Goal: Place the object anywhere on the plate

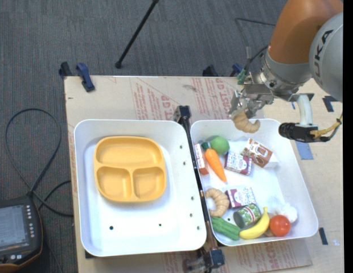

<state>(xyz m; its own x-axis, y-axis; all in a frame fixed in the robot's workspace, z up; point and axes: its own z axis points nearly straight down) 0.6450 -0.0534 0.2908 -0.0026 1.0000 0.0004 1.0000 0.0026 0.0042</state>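
A tan croissant [246, 123] hangs between the fingers of my gripper [245, 117], above the far rim of the right bin [296, 175]. My gripper is shut on it. The orange plate [130, 168], divided into three compartments, lies in the left bin [136, 232] with nothing on it. My gripper is well to the right of the plate and higher up.
The right bin holds a carrot [216, 164], a green lime [220, 145], small cartons [257, 153], a second croissant [217, 202], a can [246, 215], a banana [255, 226], a tomato [279, 225] and a cucumber [225, 227]. A tripod leg [139, 27] crosses the floor behind.
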